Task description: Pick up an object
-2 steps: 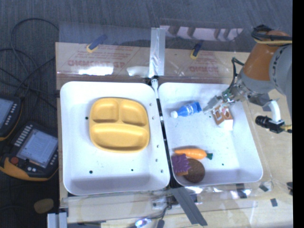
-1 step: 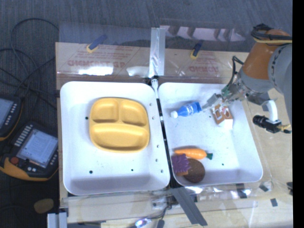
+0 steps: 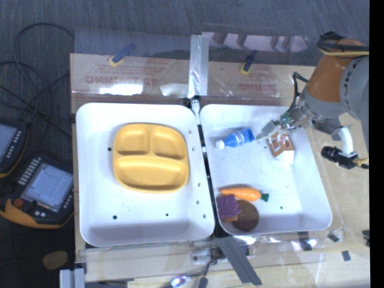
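Observation:
The right bin point(image 3: 300, 215) holds a small blue and white bottle point(image 3: 236, 138) lying on its side near the back. An orange carrot point(image 3: 241, 193) lies near the front, with a purple toy point(image 3: 227, 207) and a brown round object point(image 3: 246, 216) touching just in front of it. My gripper point(image 3: 279, 141) hangs low at the back right of this bin, a little to the right of the bottle and apart from it. The grey arm with its orange band point(image 3: 329, 83) reaches in from the right.
A yellow divided plate point(image 3: 150, 157) lies in the left bin point(image 3: 96, 215). The ridge between the bins point(image 3: 205, 167) runs down the middle. A handheld controller point(image 3: 37, 188) and cables sit on the floor to the left.

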`<action>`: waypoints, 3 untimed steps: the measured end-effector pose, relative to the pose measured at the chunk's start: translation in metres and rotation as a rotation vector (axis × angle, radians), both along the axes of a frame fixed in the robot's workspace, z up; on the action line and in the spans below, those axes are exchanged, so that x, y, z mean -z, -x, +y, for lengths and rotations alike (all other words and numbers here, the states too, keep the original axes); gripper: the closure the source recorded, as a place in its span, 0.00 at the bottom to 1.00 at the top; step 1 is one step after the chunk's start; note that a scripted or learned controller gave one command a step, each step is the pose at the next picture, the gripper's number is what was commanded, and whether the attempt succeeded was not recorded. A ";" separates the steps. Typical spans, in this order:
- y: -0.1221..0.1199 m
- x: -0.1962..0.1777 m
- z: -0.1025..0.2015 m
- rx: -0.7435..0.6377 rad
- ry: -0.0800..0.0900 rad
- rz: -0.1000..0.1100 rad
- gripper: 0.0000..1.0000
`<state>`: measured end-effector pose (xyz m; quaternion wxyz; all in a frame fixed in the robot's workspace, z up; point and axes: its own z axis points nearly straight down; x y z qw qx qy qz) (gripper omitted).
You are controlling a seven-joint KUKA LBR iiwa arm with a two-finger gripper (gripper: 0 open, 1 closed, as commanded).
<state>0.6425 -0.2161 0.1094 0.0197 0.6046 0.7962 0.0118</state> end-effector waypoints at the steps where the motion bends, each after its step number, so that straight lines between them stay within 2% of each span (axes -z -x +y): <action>1: -0.003 0.000 0.004 0.063 0.000 -0.001 0.00; 2: -0.023 -0.026 -0.005 -0.026 -0.005 0.048 0.00; 3: -0.001 0.023 0.017 0.025 0.000 0.041 0.00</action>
